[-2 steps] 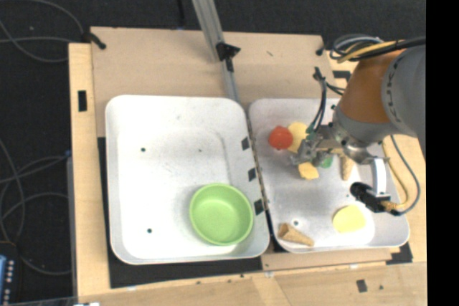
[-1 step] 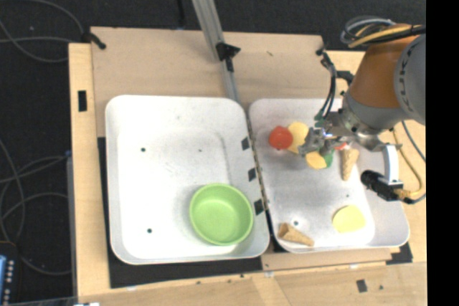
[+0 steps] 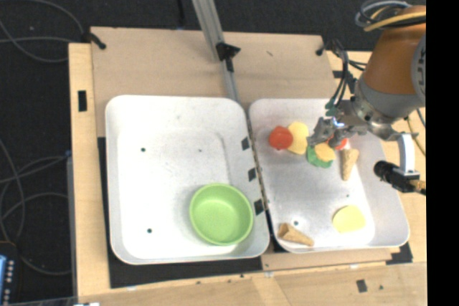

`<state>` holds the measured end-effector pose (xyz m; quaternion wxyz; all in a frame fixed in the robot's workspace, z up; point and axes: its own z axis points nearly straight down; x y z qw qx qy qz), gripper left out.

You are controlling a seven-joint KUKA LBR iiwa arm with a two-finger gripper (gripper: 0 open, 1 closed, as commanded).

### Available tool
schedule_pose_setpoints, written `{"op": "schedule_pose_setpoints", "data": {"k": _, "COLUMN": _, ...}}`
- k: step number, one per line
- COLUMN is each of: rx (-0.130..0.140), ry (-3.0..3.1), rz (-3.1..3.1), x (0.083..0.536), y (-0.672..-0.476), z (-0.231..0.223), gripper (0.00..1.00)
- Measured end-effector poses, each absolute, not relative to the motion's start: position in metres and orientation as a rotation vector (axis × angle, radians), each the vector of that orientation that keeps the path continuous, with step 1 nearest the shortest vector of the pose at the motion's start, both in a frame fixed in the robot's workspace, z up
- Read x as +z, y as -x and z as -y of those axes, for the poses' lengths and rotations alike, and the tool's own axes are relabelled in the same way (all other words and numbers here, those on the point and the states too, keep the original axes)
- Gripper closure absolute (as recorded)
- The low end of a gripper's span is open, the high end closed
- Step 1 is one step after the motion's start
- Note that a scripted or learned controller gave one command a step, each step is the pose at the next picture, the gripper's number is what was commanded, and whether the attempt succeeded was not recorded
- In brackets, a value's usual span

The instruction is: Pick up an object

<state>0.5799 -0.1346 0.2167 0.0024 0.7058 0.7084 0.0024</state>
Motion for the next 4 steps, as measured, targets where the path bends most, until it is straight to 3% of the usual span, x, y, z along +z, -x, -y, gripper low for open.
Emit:
{"op": "schedule_pose_setpoints", "data": {"k": 1, "rx": 0.005, "ry": -2.216, "rz": -2.225, "x": 0.23, "y": -0.581, "z": 0.135, "gripper": 1.0}}
{"op": "schedule_pose_setpoints", "data": {"k": 3, "rx": 0.001, "ry": -2.214, "rz": -2.23, "x": 0.229, "y": -0.573, "z": 0.019, "gripper": 1.0}}
{"op": "schedule_pose_setpoints", "data": {"k": 4, "rx": 0.004, "ry": -2.212, "rz": -2.233, "x": 0.234, "y": -0.581, "z": -0.039, "gripper": 1.0}}
